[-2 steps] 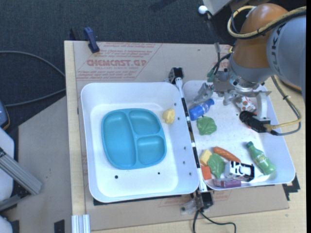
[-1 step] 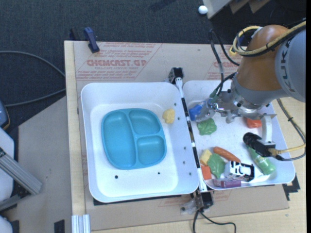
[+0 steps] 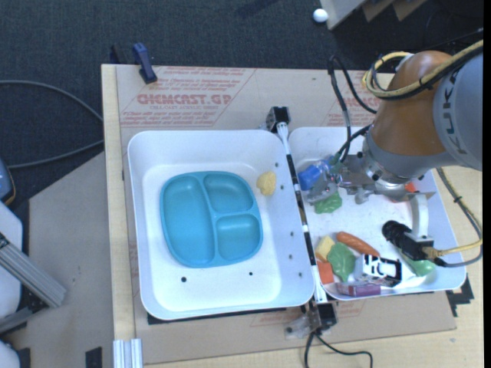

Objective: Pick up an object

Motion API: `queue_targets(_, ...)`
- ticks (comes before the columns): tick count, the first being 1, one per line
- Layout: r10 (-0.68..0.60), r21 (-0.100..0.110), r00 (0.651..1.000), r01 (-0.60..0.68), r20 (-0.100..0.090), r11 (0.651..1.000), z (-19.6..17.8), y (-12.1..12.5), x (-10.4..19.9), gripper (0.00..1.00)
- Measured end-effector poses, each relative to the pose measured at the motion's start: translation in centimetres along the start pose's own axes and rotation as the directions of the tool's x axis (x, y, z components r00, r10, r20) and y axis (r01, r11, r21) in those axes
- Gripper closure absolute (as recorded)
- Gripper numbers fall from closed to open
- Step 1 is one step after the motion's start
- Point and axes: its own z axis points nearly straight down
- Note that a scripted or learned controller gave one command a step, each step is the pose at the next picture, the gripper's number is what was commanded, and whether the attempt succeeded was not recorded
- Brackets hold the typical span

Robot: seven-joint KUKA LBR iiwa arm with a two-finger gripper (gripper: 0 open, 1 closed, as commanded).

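My gripper [image 3: 338, 178] hangs low over the upper left part of the right bin [image 3: 310, 136], under the grey and orange wrist. A small blue object [image 3: 309, 178] lies just left of it, touching or nearly touching. Just below sits a green leafy piece [image 3: 328, 203]. Further down the bin lie an orange carrot [image 3: 357, 243], a yellow piece [image 3: 325, 246], a green piece [image 3: 342, 261], a black-and-white item [image 3: 380, 267] and a purple item [image 3: 360, 288].
The left bin [image 3: 138, 153] holds a blue divided plate [image 3: 211, 217] and a small yellow lump [image 3: 266, 182] near its right wall. A green bit [image 3: 423, 266] lies at the right bin's lower right. Cardboard surrounds both bins.
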Motion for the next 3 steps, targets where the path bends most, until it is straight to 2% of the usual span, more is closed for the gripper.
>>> queue_targets(1, 0.001, -0.003, 1.000, -0.001, 0.002, 1.000, 10.0, 2.6, -5.2, 0.00)
queue_targets(2, -0.001, -0.004, 1.000, 0.001, 0.002, 1.000, 9.9, 6.6, -6.1, 0.00)
queue_targets(3, 0.000, -0.006, 1.000, 0.000, 0.003, 1.000, 8.9, 6.7, -6.1, 1.00)
